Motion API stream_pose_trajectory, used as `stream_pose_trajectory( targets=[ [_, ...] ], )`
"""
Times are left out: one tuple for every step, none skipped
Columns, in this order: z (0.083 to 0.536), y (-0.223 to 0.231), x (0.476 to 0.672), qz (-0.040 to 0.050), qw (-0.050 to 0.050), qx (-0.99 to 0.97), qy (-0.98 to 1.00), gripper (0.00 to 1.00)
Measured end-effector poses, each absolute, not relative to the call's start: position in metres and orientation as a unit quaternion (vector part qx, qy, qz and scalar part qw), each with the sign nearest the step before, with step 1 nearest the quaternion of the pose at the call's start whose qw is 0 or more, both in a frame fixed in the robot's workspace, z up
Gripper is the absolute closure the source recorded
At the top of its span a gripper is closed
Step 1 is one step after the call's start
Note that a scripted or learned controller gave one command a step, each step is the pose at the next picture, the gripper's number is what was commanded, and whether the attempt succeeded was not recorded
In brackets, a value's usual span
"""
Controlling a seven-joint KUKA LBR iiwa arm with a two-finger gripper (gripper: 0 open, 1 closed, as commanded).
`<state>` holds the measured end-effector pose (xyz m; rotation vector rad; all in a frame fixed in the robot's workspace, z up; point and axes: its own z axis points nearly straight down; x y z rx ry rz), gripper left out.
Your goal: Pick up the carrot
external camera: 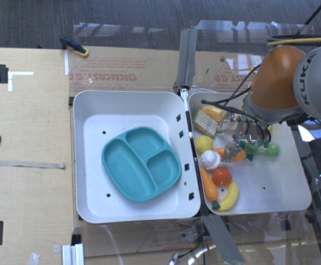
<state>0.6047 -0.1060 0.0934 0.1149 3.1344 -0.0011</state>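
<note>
The carrot point(209, 184) lies at the near left of the right bin point(282, 195), touching the tomato point(221, 176) and just left of the banana point(229, 196). Farther back, the gripper point(239, 146) hangs low over a small orange piece point(235, 155); I cannot tell how its fingers stand.

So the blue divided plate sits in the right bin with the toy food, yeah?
No. The camera view shows the blue divided plate in the left bin; the toy food, including the carrot, lies in the right bin.
</note>
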Motion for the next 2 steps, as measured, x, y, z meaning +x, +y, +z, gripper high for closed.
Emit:
stream_pose_trajectory(
  targets=[
    [0.104, -0.105, 0.606, -0.0008, 0.005, 0.035, 0.999, 1.0],
    [0.193, -0.063, 0.619, -0.0003, 0.002, 0.161, 0.987, 1.0]
  ],
)
